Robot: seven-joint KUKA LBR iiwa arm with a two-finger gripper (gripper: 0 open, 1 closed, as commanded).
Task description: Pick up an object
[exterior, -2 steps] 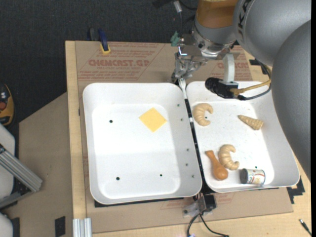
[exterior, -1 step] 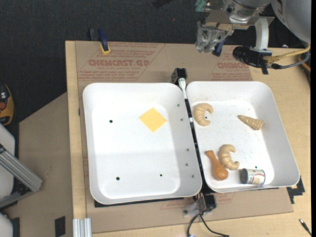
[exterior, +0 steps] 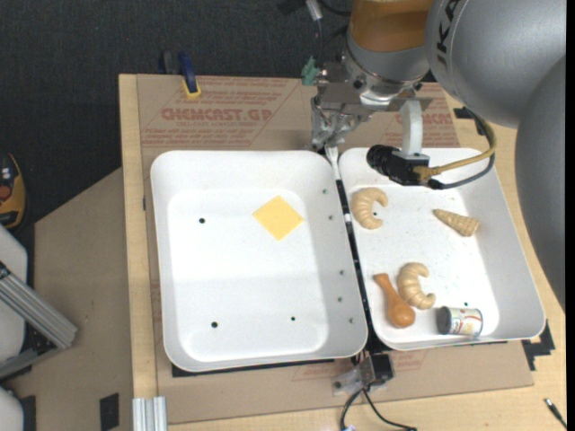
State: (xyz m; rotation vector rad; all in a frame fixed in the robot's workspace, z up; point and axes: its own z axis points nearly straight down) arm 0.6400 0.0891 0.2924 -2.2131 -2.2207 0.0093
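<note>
Camera view from above is giving us two shallow white bins side by side on a cardboard-covered bench (exterior: 225, 97). We are seeing the left bin (exterior: 180, 321) holding one flat yellow square (exterior: 278, 217), a thin slice lying turned like a diamond, near the bin's upper middle. We are finding the other pieces in the right bin (exterior: 512, 268). A pale tan croissant (exterior: 367, 206) is lying near its upper left, curved like a crescent with its open side facing right. A ridged beige cone (exterior: 457, 223) is lying flat to the right of it, long axis running left to right, narrow tip pointing up-left. Lower down, a second croissant (exterior: 416, 284) is sitting touching an orange drumstick (exterior: 394, 302), whose long axis is running from upper left to lower right, thick end lowest. A small can (exterior: 460, 320) is lying on its side near the front rim. The gripper (exterior: 329, 142) is hanging over the back edge where the bins meet; how it stands we cannot tell. It is not holding any piece.
</note>
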